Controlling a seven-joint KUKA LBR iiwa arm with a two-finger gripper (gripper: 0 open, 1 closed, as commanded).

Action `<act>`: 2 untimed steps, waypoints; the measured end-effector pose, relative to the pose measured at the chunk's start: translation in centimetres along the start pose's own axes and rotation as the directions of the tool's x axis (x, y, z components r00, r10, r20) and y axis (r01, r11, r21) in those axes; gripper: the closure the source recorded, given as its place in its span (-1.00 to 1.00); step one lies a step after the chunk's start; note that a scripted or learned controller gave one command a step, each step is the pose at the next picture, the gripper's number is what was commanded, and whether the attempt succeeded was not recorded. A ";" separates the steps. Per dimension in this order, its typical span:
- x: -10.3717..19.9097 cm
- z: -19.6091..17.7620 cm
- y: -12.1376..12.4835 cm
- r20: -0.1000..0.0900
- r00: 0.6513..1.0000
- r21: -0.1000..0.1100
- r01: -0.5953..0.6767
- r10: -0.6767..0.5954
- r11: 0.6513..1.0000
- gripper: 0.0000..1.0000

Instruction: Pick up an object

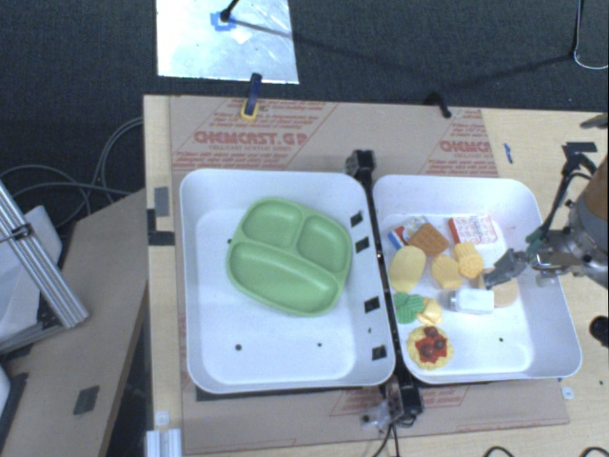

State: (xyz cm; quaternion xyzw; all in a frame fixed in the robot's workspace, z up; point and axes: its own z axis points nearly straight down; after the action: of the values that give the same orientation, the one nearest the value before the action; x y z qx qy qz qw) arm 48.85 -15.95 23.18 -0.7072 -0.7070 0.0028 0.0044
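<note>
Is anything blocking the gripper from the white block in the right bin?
Nothing visible does. The gripper sits just right of and above the white block in the right bin. Yellow pieces crowd the block's left side, away from the approach.

We see little of the arm [592,219] at the right edge: a rounded brownish-orange patch of its band, with grey metal parts below it. Thin dark cables run down beside it from a black bracket. The tool [501,270] is dark grey, slim and angular, with a paler metallic wrist block behind it.
</note>
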 end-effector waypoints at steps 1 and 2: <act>0.0 -0.6 0.3 0.003 1.000 -0.011 0.004 -0.003 1.000 -1.00; -0.7 4.6 -0.5 0.002 1.000 -0.007 0.001 -0.001 1.000 -1.00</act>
State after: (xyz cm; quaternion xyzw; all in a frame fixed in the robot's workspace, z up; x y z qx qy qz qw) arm 48.33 -16.60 18.62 -0.7069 -0.7073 0.0008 0.0013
